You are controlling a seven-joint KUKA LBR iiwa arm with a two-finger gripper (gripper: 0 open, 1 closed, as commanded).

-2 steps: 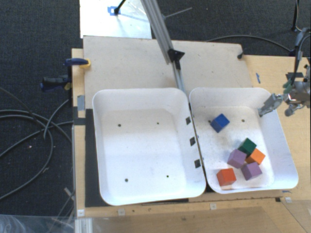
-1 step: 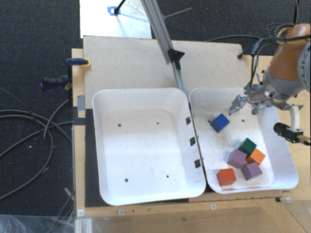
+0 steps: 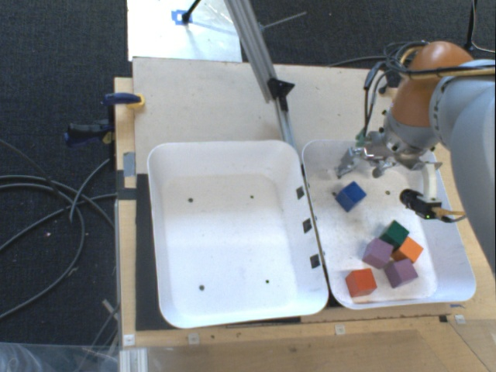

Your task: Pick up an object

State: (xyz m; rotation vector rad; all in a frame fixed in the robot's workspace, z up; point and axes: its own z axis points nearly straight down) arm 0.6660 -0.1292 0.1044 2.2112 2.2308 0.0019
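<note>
left bin (image 3: 232, 231): bare white floor | right bin (image 3: 341, 239): blue cube (image 3: 351, 195) near its top, apart from the rest; green (image 3: 396, 232), orange (image 3: 410, 249), two purple (image 3: 378, 252) (image 3: 401, 272) cubes bunched low right, red-orange cube (image 3: 361, 282) just beside | arm (image 3: 457, 99): cut off at right | gripper (image 3: 366, 160): above blue cube, holding nothing seen; finger spread too small to tell

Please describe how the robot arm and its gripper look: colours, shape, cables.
The arm is a thick, rounded grey tube with a glossy orange band above the wrist. Black cables loop beside that band. The gripper is small, of grey metal.
</note>
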